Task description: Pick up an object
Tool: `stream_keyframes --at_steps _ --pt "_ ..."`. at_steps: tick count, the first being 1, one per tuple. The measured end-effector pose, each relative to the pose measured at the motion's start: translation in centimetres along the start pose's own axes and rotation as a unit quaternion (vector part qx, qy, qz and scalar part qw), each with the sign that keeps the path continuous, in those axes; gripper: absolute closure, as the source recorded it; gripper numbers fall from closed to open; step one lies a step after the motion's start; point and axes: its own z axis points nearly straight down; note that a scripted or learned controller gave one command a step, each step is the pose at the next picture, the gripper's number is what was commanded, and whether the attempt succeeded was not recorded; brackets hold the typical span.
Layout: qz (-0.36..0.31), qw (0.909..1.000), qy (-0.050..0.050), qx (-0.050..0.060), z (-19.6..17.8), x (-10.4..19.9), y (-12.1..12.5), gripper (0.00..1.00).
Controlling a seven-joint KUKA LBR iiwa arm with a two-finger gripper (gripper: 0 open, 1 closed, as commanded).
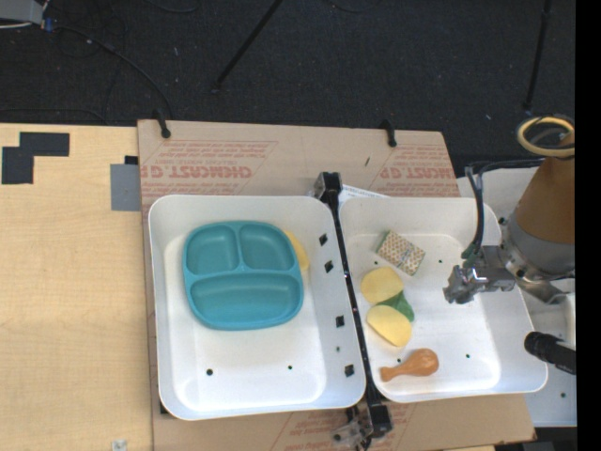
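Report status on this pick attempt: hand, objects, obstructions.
Hand low at right bin's right side, nothing seen in it. Yellow pieces, patterned block, orange drumstick lying left of it. Teal divided plate in left bin.

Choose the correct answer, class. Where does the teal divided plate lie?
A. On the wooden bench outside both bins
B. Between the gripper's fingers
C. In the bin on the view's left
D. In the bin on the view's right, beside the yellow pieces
C: the teal divided plate lies flat in the left bin, apart from the gripper, which hangs over the right bin.
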Motion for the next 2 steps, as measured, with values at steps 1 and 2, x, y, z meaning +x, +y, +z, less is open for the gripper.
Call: stream_keyframes --at_steps 1,2 --pt "-0.001 1.0000 0.000 0.000 -1.0 6.1 -0.8 1.00" --pt "0.000 1.0000 0.000 0.000 -2.2 11.7 -1.4 1.00"
